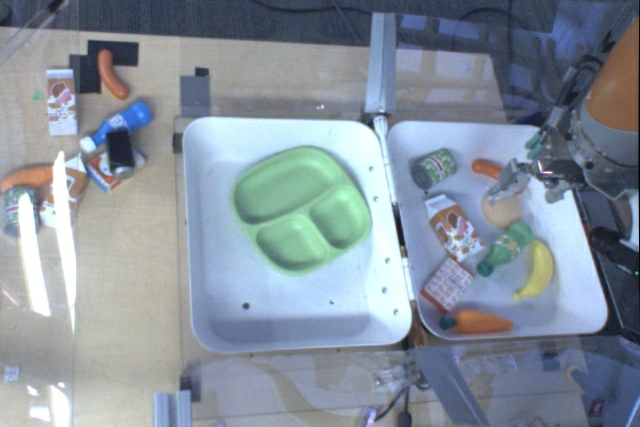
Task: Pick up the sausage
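The camera view looks down on two white bins side by side on a wooden bench. The left bin [210, 305] holds a green divided plate [300, 207], lying flat near its middle. The right bin [590, 310] is crowded: a green can [433, 167] lies near its far left corner, a small carton [453, 227] sits below it, and a second, flatter packet [447, 284] lies nearer still. A carrot [478, 321] rests along the near wall, a banana [536, 271] lies toward the right side, and a green bottle [504, 250] lies between the carton and the banana. A pale round item [502, 209], perhaps a bread roll or potato, sits just under the gripper [512, 179]. The sausage [487, 168], small and orange-red, lies near the bin's far wall, just right of the can and just left of the gripper's fingers. The arm [612, 115] reaches in from the right, its gripper low over the right bin, above the pale item; the fingers appear slightly parted with nothing between them, though their tips are hard to make out. On the bench left of the bins lie loose items, among them another sausage-like piece [112, 75], a blue bottle [122, 125] and a carton [62, 101].
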